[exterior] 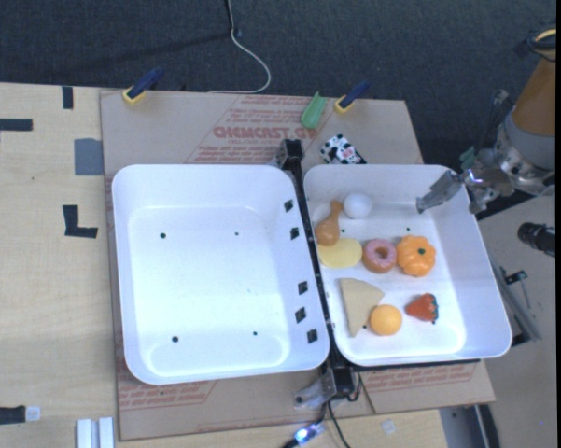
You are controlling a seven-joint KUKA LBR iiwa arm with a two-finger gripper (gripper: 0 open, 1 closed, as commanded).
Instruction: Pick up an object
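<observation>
The right bin [467,250] holds several toy foods: a white ball [357,205], a tan pear-shaped piece [329,229], a yellow lemon-like piece [341,253], a pink donut [380,255], an orange pumpkin [415,256], a pale cheese wedge [357,302], an orange ball [385,320] and a red strawberry [422,308]. My gripper [439,194] hangs over the bin's upper right part, above and right of the pumpkin, with nothing visibly between its fingers. The arm comes in from the right edge.
The left bin [131,250] sits beside it, joined by black clips along the shared wall. A black-and-white toy [340,149] and a green clip [313,112] lie on the cardboard behind the bins. A cable [247,45] runs across the dark floor.
</observation>
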